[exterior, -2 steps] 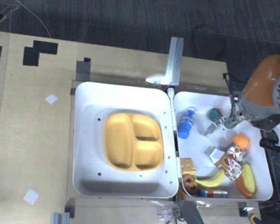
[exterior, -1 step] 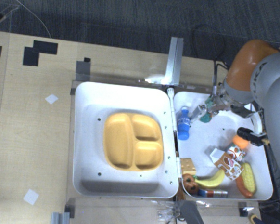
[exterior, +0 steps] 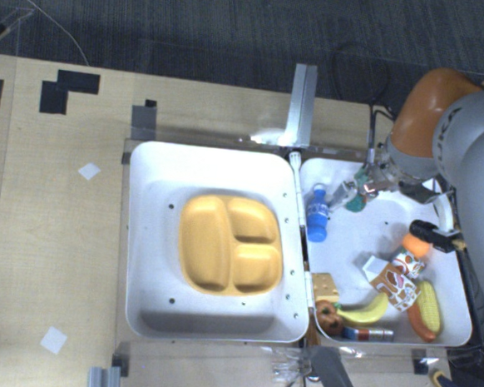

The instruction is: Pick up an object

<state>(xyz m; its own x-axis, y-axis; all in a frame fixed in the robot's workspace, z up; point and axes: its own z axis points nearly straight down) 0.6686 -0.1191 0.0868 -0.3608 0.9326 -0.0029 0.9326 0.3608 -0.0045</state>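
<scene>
A: where's the end effector [exterior: 360, 192]?
B: far end of the right bin [exterior: 456, 331], just beside the blue bottle [exterior: 316, 213]. Can't tell its state. Banana [exterior: 365, 310] lies near the front.

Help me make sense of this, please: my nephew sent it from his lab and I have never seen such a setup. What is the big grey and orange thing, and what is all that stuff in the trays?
The picture comes from one camera fixed above a wooden bench, looking down at a slant. The big grey shape with the orange band is a robot arm reaching in from the right. At its tip sits its gripper, low over the far part of the right bin. I cannot tell whether it holds anything.

Two shallow white bins stand side by side. The left bin holds a yellow divided food tray. The right bin holds small items to practise picking up: a blue bottle, a toy banana, a printed snack packet, a toy corn cob, and a few others that are harder to name.
</scene>
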